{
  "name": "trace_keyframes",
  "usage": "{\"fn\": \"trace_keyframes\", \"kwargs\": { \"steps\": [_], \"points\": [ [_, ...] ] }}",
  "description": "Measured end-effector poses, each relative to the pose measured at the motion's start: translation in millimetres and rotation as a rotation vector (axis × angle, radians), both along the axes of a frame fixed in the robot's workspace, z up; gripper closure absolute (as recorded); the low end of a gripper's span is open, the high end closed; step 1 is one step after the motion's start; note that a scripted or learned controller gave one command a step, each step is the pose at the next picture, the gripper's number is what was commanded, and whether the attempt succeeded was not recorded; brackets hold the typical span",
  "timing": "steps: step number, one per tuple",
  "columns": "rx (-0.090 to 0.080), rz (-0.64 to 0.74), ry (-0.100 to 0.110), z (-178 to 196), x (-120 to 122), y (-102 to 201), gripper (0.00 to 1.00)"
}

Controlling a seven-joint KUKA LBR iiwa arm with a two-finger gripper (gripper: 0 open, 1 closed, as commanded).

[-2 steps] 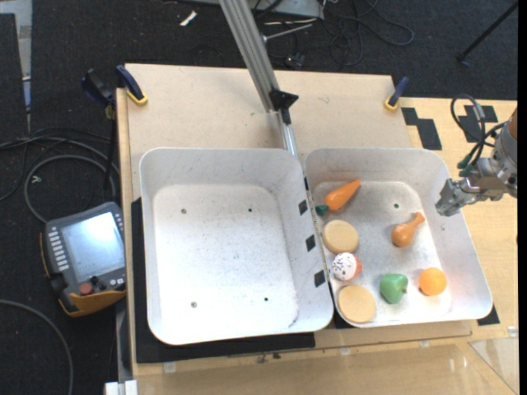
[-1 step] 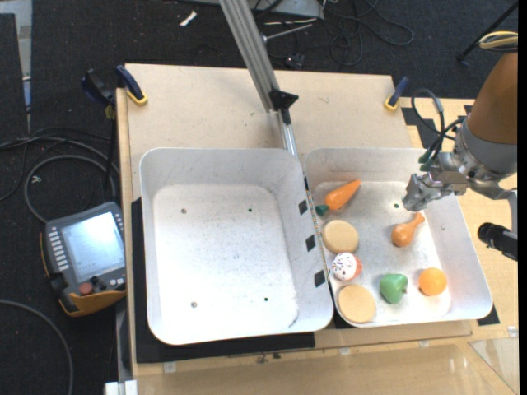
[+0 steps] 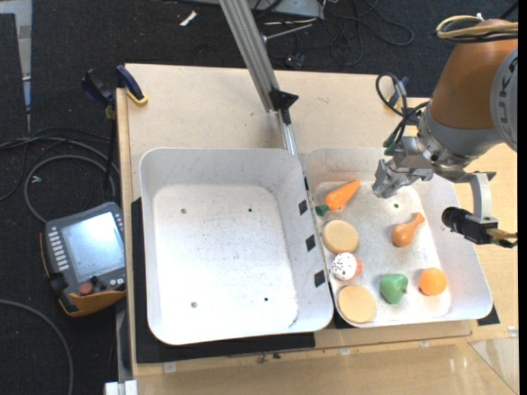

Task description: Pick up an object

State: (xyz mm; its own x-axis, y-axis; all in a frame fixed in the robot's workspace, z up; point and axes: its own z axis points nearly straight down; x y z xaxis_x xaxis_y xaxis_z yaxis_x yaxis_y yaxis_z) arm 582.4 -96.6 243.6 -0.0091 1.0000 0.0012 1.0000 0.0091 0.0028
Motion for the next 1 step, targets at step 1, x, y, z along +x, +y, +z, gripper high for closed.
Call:
{"fn": "trace_keyframes", "kwargs": {
  "steps": [1],
  "points": [
    [0.001, -0.001, 0.004, -13.1, 11.3, 53.8, 1.0]
  ]
}}
